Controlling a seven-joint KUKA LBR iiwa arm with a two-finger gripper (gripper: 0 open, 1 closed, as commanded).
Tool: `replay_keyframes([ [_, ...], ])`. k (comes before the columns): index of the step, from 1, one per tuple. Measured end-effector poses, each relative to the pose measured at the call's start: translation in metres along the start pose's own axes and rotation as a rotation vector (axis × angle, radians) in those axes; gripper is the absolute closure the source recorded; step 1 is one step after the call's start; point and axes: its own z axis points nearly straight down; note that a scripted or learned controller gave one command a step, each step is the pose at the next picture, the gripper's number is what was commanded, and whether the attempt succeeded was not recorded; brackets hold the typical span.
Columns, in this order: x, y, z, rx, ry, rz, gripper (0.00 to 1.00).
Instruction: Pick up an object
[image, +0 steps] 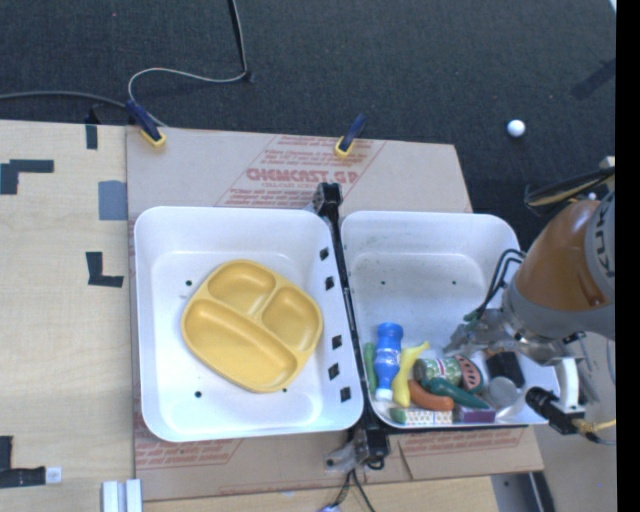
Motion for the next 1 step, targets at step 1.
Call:
replay_keyframes([
  [1, 0.0675, 0.0407, -0.1010, 0.005, 0.001, -0.001, 1.00],
])
